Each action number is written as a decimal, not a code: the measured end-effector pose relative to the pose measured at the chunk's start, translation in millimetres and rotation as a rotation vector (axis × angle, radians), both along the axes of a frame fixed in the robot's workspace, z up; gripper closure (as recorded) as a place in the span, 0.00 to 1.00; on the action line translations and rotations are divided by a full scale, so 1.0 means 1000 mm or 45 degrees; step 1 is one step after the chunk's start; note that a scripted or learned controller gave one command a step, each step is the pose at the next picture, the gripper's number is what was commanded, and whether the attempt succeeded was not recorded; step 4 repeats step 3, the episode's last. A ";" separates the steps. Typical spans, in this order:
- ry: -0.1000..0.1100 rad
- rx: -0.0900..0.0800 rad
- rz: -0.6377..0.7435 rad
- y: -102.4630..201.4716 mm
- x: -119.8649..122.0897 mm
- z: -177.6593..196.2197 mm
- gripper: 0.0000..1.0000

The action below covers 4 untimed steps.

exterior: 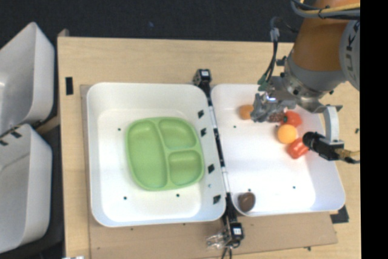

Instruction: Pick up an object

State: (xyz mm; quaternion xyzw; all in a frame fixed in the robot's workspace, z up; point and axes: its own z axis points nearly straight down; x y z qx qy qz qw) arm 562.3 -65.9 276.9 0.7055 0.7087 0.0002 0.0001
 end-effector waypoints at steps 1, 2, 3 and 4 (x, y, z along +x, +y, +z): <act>0.000 -0.001 0.000 0.044 0.000 -0.018 1.00; -0.002 0.000 0.002 0.092 0.005 -0.015 1.00; 0.003 0.000 0.001 0.140 -0.001 -0.034 1.00; 0.003 0.000 0.001 0.140 -0.001 -0.034 1.00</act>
